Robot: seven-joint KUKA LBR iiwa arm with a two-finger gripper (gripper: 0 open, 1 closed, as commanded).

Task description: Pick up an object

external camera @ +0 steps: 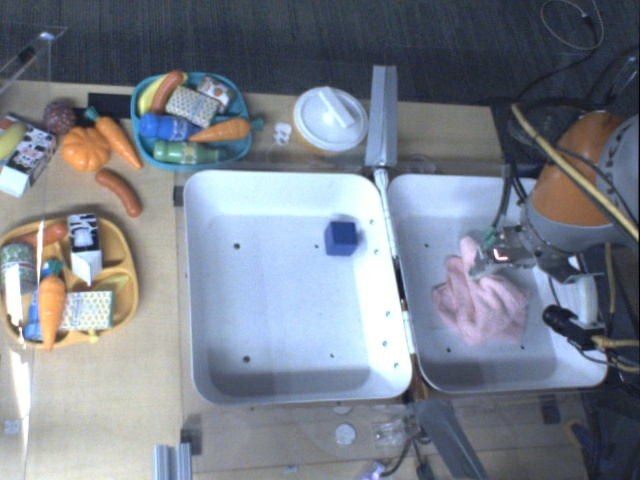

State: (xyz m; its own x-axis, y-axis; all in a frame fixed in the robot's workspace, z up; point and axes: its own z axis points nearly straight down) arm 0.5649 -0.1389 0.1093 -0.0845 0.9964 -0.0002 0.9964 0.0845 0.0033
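Observation:
A crumpled pink cloth (480, 296) lies in the right bin (440, 208), toward its right side. My gripper (497, 254) comes in from the right and sits low at the cloth's upper right edge, touching or almost touching it. The arm's grey body and orange band (580, 183) hang over the bin's right rim. A small blue cube (342, 236) rests in the left bin (230, 298), near its upper right corner, well apart from the gripper.
Left of the bins stand a blue bowl (190, 118) and a yellow tray (65, 283), both with toy food. Loose toy vegetables (100, 148) lie between them. A white lidded container (330, 118) sits behind the bins. Cables run along the right.

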